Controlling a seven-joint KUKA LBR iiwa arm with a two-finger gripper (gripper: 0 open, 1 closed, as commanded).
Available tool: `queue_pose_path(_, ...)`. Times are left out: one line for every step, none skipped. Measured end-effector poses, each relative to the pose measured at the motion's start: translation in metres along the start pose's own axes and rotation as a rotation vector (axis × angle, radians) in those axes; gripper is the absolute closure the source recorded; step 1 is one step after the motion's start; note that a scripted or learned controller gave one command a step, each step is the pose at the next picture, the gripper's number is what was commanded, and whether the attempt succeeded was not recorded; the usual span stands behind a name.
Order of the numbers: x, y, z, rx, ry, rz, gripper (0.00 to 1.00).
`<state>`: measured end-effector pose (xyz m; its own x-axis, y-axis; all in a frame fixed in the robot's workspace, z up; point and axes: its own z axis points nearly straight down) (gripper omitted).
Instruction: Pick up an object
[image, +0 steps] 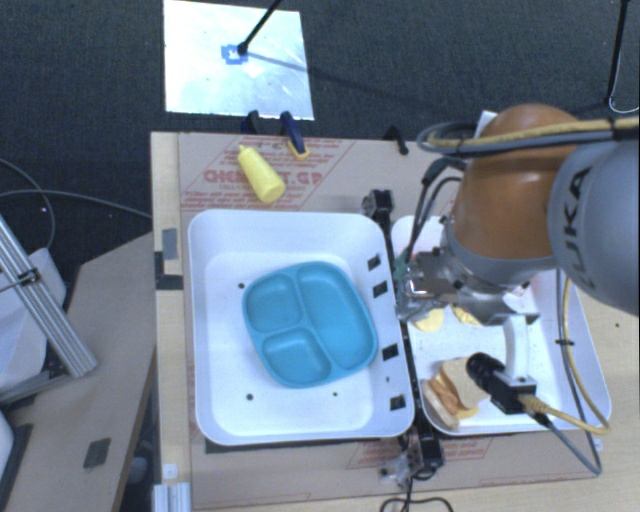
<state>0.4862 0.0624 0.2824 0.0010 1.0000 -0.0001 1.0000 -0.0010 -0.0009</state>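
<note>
A blue divided plate (308, 323) lies flat in the left white bin (225, 400). In the right white bin (590, 385) lie a sandwich-like toy (452, 392) near the front left corner and small yellow pieces (431, 321) just above it. The arm's wrist, grey with an orange band (520, 190), hangs over the right bin. My gripper (425, 290) is low over the right bin's left side, close to the yellow pieces; the wrist hides most of it.
A yellow bottle-shaped toy (260, 174) lies on the cardboard behind the left bin. Black clips (385, 290) line the wall between the bins. A black cable with a yellow lead (520, 395) trails over the right bin's front. A shiny sheet (238, 60) lies beyond the bench.
</note>
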Motion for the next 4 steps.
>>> queue_pose_path(0.030, 0.001, -0.118, -0.015, 0.005, -0.010, 1.00)
queue_pose_path(0.045, 0.001, -0.144, -0.006, 0.001, -0.007, 1.00)
queue_pose_path(0.055, 0.007, -0.260, -0.016, 0.005, -0.007, 1.00)
queue_pose_path(0.108, -0.001, -0.191, 0.003, 0.000, -0.010, 1.00)
